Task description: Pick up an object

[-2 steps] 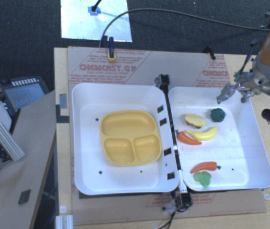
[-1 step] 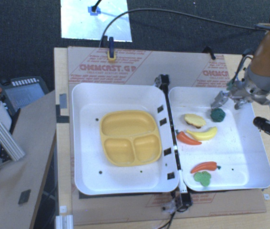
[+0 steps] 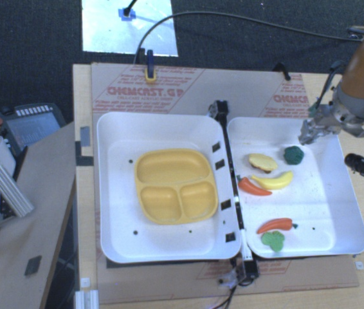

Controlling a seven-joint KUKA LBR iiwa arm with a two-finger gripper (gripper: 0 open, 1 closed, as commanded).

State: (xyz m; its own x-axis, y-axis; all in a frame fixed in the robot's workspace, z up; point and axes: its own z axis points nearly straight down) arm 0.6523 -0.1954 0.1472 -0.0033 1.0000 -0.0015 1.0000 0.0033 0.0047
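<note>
The arm (image 3: 362,76) reaches in above the far right corner of the right bin (image 3: 336,192), and its gripper (image 3: 309,134) hangs low over the bin's far side. Whether the gripper is spread or pressed together cannot be told at this size and angle, and nothing shows between its tips.

Taking the banana (image 3: 273,181) as the landmark, near the middle of the right bin: a dark green lump (image 3: 293,154) lies beyond it and to its right, just beside and below the gripper, though contact cannot be judged. A tan and yellow piece (image 3: 262,163) sits just beyond the banana, close to it. An orange-red carrot (image 3: 254,187) lies on the banana's left, touching or nearly touching it. Nearer the camera than the banana, well apart from it, a red chilli (image 3: 276,224) lies on the bin floor, with a green broccoli (image 3: 273,240) just beside it on the near side.

Far to the banana's left, past the wall between the bins, the left bin (image 3: 114,172) holds a yellow tray (image 3: 174,185) with three compartments, lying flat near the bin's middle
</note>
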